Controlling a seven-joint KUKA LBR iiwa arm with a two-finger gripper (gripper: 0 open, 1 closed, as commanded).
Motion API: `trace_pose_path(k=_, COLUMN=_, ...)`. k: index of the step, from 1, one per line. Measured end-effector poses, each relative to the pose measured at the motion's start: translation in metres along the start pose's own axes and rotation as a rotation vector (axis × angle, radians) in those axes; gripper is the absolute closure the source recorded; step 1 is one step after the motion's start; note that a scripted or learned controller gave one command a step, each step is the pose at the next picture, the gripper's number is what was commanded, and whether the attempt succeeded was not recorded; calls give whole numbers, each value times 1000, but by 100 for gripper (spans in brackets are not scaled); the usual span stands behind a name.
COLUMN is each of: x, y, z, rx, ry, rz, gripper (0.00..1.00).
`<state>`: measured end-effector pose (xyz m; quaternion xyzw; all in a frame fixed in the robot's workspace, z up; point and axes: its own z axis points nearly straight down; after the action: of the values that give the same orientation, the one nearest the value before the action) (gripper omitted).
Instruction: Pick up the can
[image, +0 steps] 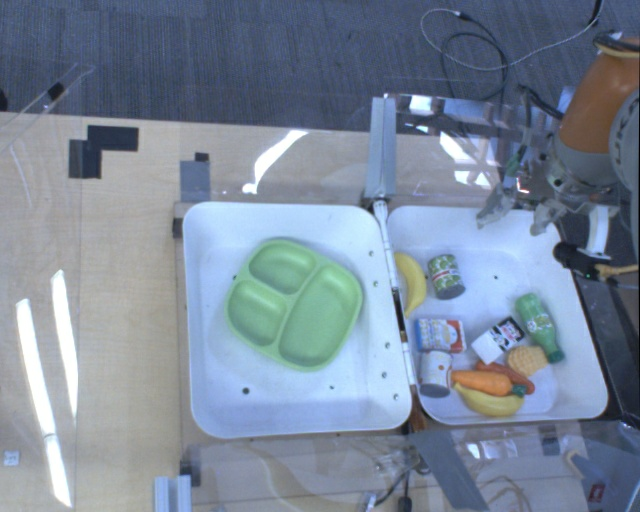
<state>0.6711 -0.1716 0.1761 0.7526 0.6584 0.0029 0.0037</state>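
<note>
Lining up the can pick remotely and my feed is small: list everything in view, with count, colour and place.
Bins: 2, white, side by side on the bench.
Plate: 1, green, divided, left bin.
Can: 1, green label, right bin, upper middle.
Bananas: 2, yellow, right bin; one beside the can, one at the front.
Carrot: 1, orange, front.
Bottle: 1, green, right side.
Small cartons: 2, white, middle.
Gripper: 1, grey, above right bin's far edge, open.

Green divided plate (294, 303); green-labelled can (445, 275); yellow banana (411, 281); orange carrot (486, 382); green bottle (538, 326); white bins (210, 400).
</note>
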Motion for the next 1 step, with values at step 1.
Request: trace_pose_path(k=1, x=82, y=-23, z=87, rx=3, ry=1, rz=64, gripper=0)
